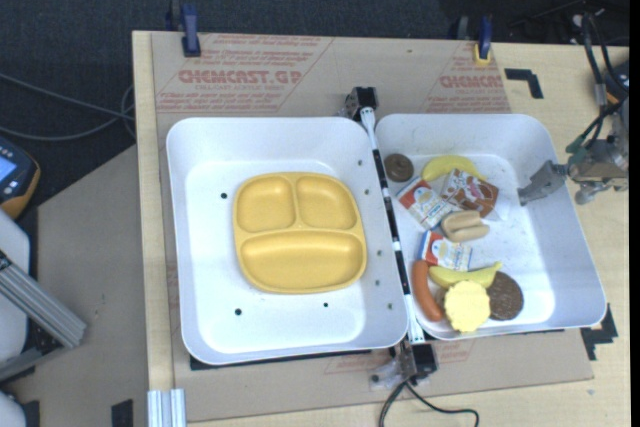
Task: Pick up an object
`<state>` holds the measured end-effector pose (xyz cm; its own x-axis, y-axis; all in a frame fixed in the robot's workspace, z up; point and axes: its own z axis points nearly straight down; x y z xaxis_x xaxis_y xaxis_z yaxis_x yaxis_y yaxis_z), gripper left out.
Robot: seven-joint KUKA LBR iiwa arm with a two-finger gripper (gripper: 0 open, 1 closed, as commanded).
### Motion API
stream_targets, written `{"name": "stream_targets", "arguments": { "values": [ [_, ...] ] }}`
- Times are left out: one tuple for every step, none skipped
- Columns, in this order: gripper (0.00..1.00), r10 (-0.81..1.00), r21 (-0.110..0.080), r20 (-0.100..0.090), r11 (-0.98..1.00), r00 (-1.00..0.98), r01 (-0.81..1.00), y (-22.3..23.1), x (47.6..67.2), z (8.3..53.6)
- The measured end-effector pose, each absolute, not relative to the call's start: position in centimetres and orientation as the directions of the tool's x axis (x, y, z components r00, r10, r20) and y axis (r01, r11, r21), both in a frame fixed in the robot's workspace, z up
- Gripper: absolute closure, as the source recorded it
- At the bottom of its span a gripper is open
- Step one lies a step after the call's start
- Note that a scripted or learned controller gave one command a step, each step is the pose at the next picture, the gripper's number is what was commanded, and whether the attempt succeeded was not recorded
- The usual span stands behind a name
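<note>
The end effector (545, 183), grip state indeterminable, hovered at the right bin's (570, 245) right-hand edge, apart from the food items (455, 215)

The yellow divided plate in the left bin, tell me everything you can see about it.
The yellow plate looks like smooth matte plastic, a rounded rectangle with three sections: two smaller ones along the far side and one wide one along the near side. All three hold nothing. It lies flat, right side up, near the middle of the left bin, touching only the bin's floor.
</note>
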<state>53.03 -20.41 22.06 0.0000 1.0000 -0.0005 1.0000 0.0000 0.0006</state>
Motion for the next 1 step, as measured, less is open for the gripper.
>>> {"name": "stream_targets", "arguments": {
  "values": [
    [0.0, 1.0, -0.007, 0.006, 0.009, -0.009, 1.0, -12.25, 58.83, 12.6]
  ]
}}
